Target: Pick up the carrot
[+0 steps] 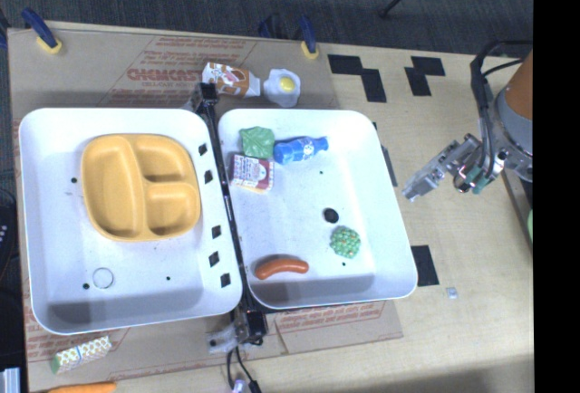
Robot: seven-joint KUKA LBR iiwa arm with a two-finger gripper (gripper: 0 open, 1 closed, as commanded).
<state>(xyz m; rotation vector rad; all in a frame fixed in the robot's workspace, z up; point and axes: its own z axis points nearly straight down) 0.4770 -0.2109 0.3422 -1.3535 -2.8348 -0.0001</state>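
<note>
A long orange-red piece (281, 268), the carrot as far as I can tell, lies flat near the front wall of the right bin (391, 228), slightly left of its middle. My gripper (420, 185) hangs outside that bin, just past its right rim, over the bare bench. It points down and to the left. It is well to the right of the carrot and farther back, and it holds nothing that I can see.
The right bin also holds a green knobbly ball (344, 242), a blue bottle (300, 149), a green block (257, 141), a red-and-white packet (251, 172) and a small black disc (331, 216). A yellow divided plate (140, 185) lies in the left bin (54, 292). Another orange sliver (82, 388) shows at the bench's front-left edge.
</note>
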